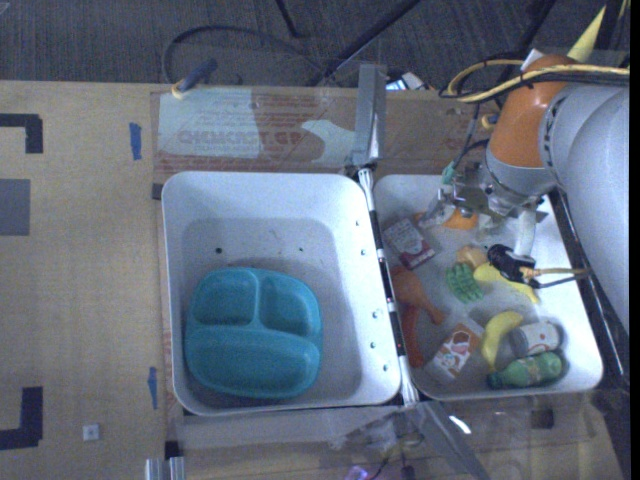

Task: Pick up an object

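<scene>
I see a teal tray lying in the left bin. Blue tape marks the bench. Black cable loops on the floor beyond.

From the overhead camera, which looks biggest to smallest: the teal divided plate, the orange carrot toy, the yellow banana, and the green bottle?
1. Teal divided plate, by far.
2. Orange carrot toy.
3. Yellow banana and green bottle look too alike to rank.
</scene>
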Controlling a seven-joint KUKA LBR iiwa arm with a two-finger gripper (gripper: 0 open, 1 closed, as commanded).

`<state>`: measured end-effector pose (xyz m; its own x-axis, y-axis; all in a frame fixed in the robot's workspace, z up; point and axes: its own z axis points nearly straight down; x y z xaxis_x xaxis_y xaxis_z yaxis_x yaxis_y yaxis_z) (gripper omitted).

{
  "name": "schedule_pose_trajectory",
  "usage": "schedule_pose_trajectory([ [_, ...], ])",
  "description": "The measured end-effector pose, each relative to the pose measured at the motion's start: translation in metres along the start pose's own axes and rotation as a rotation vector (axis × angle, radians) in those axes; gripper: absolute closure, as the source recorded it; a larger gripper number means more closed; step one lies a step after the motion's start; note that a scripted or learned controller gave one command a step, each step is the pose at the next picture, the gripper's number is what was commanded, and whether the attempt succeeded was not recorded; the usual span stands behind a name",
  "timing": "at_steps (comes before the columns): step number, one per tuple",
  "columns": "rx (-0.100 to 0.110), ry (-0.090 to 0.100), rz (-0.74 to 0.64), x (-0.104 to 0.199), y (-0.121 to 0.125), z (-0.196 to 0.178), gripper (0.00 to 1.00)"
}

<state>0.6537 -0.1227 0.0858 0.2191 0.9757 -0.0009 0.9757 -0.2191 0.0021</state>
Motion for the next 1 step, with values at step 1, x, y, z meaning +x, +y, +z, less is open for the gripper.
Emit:
schedule_pose_trajectory([
  [1, 0.001, -0.001, -0.003, 0.0011, 0.0002, -0.0105, 1.0],
])
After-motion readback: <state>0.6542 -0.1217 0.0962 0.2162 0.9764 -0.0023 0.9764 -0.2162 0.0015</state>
